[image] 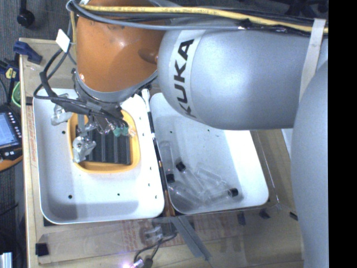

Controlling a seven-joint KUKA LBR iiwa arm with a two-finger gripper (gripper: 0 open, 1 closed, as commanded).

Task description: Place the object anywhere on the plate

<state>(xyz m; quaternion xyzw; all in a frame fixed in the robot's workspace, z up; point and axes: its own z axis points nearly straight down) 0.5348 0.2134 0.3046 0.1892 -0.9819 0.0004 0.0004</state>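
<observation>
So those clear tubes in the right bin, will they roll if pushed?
Probably. The clear tubes look round and smooth, lying flat and jumbled in the right bin, so a nudge may roll or scatter them. They look thin and light, and possibly slippery in the jaws.

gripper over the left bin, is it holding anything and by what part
Cannot be told. The gripper sits low over the yellow-rimmed plate in the left bin, and the arm's orange wrist blocks the view of it; no object can be made out in its grasp.

Single fixed camera above bench (33,228), looking down at slant on both bins; arm (234,77) close, entering from right.
</observation>
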